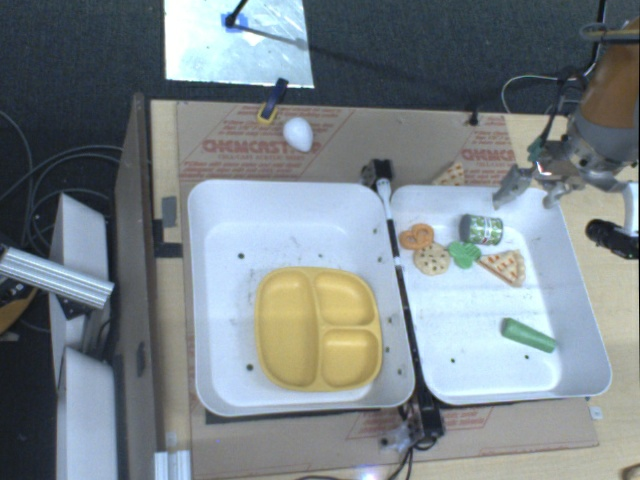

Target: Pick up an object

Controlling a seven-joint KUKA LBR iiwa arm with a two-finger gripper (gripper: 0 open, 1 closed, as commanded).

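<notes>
The pincer (530, 190) hangs over the far right corner of the right bin (575, 298), its two fingers spread wide with nothing between them. Just below and left of it lies a small green-labelled can (482, 230). Further that way lie a pretzel (417, 236), a cookie (432, 260) and a pizza slice (503, 266). A green cucumber (527, 335) lies well below. The left bin (215, 268) holds a yellow divided tray (318, 327).
</notes>
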